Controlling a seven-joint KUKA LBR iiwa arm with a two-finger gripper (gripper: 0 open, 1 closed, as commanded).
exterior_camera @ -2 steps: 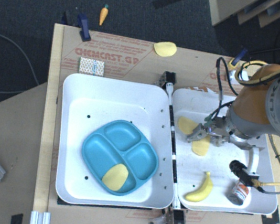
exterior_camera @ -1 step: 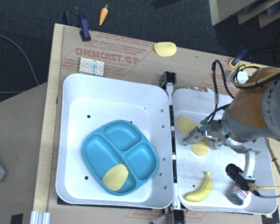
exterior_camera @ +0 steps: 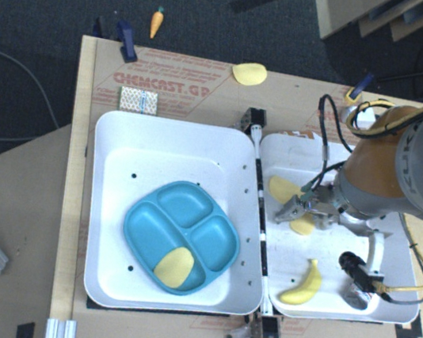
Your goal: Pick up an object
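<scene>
Since the task names no one object, the likeliest candidate, by judgement, is the small yellow rounded lump (exterior_camera: 302, 227). It lies at 5 o'clock of the grey two-finger gripper (exterior_camera: 294, 210), just beside it or touching; which of the two cannot be told. Gripper state: whether released or clenched cannot be told, and nothing is seen held in it.

Step in hand, as judged: settling over a pick in the shallow white right-hand bin (exterior_camera: 278, 252).

Notes for doing it well:
- Centre over the lump rather than beside it, then come straight down.
- Close low, near the bin floor. The lump is small and rounded and may well squirt sideways.
- Keep off the pale yellow disc-like piece (exterior_camera: 281, 188) at 10 o'clock of the gripper. It is near enough to be nudged.
- Mind the bin's left wall, which is also close.

Containers and contents:
- Right-hand bin holds three items. The lump is near the centre and the pale disc-like piece sits at 10 o'clock of centre. A yellow plastic banana (exterior_camera: 303, 284) lies at 6 o'clock by the lower rim, well apart from the gripper.
- Shallow white left-hand bin (exterior_camera: 122, 173) holds one blue three-compartment plastic plate (exterior_camera: 211, 240), set toward 5 o'clock of the bin's centre.
- The plate's 6 o'clock compartment holds one pale yellow oval piece (exterior_camera: 175, 267), lying flat and wholly inside that compartment.
</scene>
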